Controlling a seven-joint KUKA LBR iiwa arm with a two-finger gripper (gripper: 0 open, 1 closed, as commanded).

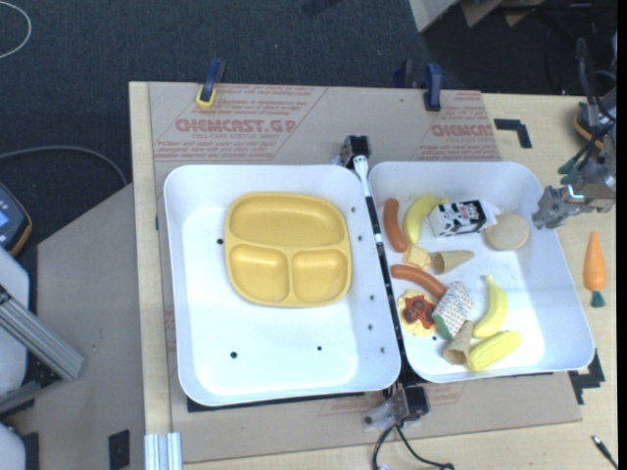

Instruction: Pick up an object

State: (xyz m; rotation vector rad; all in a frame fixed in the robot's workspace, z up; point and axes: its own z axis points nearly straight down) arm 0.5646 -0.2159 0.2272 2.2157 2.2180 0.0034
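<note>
The right white bin holds several toy foods: a red sausage, a yellow banana half, a black-and-white carton, a round tan bun, a cone, a second sausage, a corn cob and two bananas. My gripper hangs at the bin's upper right rim, just right of the bun. Nothing shows in its grasp.
The left white bin holds a yellow three-section plate. An orange carrot lies on the bench outside the right bin's right wall. Clamps stand along the board's far edge.
</note>
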